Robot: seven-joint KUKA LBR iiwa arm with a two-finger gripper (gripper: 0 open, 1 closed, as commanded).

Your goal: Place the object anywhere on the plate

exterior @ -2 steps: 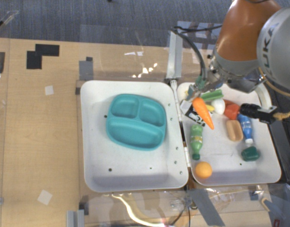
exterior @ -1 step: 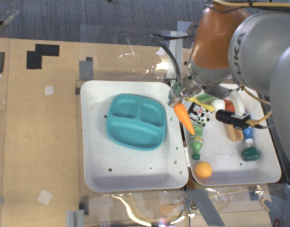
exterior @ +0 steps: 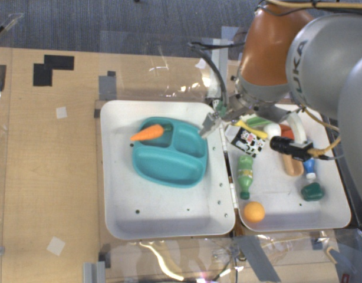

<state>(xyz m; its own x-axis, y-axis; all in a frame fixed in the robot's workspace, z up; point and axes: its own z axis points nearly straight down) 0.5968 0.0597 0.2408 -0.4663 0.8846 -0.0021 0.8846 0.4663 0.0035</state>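
An orange carrot lies on the upper-left part of the teal divided plate, its tip poking out over the plate's left rim. The plate sits in the left white bin. My gripper hangs just off the plate's upper-right corner, above the wall between the two bins and apart from the carrot. I see nothing in it.
The right bin holds several items: a green bottle, an orange ball, a black-and-white box, a bread roll, a dark green piece. The arm's big grey body covers the upper right.
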